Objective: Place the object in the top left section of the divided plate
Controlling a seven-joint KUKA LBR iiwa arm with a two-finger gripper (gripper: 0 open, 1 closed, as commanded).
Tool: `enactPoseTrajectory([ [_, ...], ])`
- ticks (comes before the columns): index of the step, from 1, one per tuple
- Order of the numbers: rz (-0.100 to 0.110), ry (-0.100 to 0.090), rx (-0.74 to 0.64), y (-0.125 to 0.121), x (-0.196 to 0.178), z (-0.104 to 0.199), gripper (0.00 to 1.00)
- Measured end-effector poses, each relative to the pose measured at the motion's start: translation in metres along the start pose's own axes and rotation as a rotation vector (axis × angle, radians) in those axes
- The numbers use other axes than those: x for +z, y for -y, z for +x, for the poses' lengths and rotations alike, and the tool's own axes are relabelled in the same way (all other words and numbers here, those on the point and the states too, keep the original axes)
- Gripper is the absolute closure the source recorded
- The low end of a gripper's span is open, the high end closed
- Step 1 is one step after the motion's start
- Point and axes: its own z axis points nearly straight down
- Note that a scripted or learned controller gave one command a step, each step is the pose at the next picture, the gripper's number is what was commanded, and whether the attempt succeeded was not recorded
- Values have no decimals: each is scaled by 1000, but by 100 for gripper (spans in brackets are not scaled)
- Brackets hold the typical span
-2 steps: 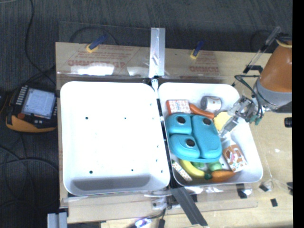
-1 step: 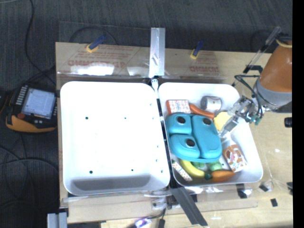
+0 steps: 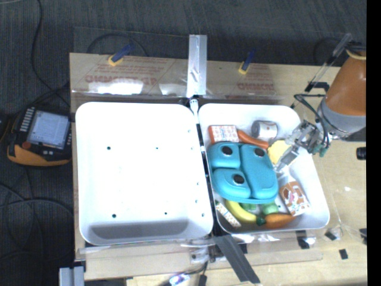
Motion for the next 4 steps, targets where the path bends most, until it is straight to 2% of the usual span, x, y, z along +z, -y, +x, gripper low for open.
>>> enactPoseTrajectory([
  [4,0,0,0,0,0,0,0],
])
